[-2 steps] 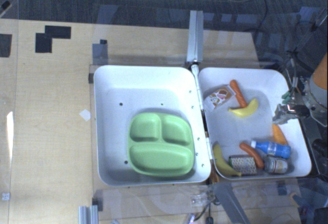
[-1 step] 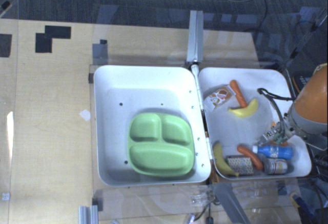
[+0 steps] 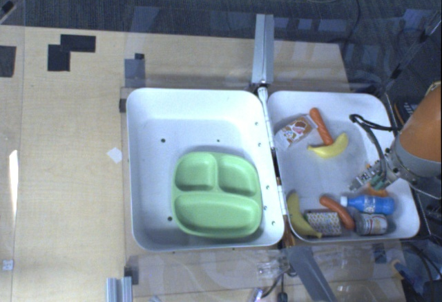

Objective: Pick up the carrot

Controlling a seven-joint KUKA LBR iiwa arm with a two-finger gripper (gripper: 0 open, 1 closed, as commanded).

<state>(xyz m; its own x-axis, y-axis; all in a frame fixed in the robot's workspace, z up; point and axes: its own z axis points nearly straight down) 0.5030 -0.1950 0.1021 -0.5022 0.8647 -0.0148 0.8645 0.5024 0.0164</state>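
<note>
Camera view: the gripper (image 3: pixel 375 176) is hanging low over the right bin (image 3: pixel 407 228), near its right wall; whether it is spread or pinching, cannot tell. The carrot (image 3: pixel 320 126) is lying toward that bin's far side, well apart from the gripper, touching a small yellow banana (image 3: pixel 329 147), with a printed packet (image 3: pixel 295 132) just beside it. A blue-capped bottle (image 3: pixel 369 205) is lying just below the gripper. The left bin (image 3: pixel 148 110) is bearing a green divided plate (image 3: pixel 217 193).
</note>
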